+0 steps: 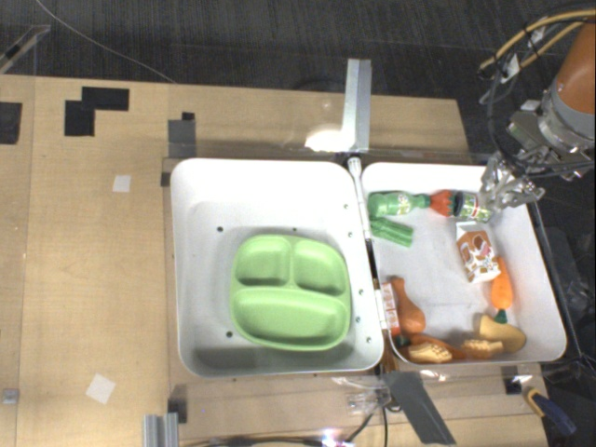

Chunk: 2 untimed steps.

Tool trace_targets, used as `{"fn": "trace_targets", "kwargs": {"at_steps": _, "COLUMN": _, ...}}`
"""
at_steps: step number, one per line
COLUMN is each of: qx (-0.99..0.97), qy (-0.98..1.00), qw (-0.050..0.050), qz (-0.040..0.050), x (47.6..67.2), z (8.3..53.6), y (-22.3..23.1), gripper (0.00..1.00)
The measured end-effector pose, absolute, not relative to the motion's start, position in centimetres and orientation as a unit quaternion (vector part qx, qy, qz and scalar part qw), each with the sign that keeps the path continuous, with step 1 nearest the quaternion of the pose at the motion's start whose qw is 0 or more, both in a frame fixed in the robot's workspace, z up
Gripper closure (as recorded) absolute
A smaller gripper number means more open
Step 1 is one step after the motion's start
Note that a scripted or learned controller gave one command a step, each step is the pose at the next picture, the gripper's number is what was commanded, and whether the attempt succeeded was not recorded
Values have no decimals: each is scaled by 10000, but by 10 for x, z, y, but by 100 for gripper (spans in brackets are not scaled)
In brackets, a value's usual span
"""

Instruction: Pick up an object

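Metal gripper (507,189) above right bin (549,343) far corner, whether it is open or closed: cannot tell | red bottle (458,203) just beside it | risk: descent clips bin wall or knocks bottle against green bottle (399,203); grasp misses.

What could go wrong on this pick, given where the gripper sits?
1. The gripper hovers by the right bin's back wall; descending, it may clip it.
2. The red bottle lies end to end with the green bottle; a grasp could nudge both.
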State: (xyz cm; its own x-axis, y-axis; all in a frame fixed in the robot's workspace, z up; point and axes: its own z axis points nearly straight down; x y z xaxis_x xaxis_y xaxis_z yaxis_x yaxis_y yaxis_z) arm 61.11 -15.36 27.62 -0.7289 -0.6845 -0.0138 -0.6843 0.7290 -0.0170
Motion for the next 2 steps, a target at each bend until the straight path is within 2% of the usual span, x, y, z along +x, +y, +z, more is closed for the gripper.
{"fn": "trace_targets", "kwargs": {"at_steps": 1, "qx": -3685, "qy": 9296, "qw": 56, "qz": -19, "x": 610, "z": 271, "y": -153, "gripper": 0}}
{"fn": "trace_targets", "kwargs": {"at_steps": 2, "qx": -3821, "qy": 9241, "qw": -12, "qz": 35, "x": 583, "z": 100, "y": -168, "gripper": 0}}
